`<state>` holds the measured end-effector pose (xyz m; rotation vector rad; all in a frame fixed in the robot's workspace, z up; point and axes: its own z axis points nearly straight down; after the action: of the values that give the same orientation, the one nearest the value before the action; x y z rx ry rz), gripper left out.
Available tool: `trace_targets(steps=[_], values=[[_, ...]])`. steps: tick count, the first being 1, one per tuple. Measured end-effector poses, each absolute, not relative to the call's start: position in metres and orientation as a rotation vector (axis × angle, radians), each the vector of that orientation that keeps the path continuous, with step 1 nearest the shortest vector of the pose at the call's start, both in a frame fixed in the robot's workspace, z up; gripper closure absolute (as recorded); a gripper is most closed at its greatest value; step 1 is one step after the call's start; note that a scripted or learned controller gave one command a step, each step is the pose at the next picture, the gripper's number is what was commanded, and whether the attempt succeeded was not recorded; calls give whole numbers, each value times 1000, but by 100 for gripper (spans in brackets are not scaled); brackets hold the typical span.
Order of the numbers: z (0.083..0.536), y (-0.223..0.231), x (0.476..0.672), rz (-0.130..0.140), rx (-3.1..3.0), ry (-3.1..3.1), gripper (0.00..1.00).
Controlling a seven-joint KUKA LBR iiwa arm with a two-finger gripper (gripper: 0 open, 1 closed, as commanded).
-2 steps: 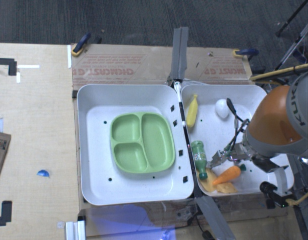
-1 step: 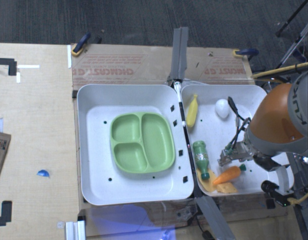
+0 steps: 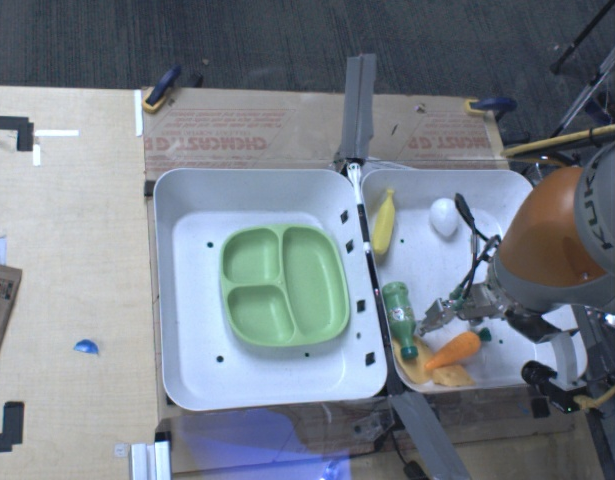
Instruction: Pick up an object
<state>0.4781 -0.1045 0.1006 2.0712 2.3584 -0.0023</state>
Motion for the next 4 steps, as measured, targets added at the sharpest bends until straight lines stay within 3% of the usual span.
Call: trace_targets(steps=[1, 2, 3, 4], values=[[93, -102, 478, -2, 2146, 2286, 0], [101, -102, 477, -3, 2151, 2287, 100], [101, -102, 477, -3, 2151, 2286, 0], [92, -99, 476, -4, 2316, 2124, 0]])
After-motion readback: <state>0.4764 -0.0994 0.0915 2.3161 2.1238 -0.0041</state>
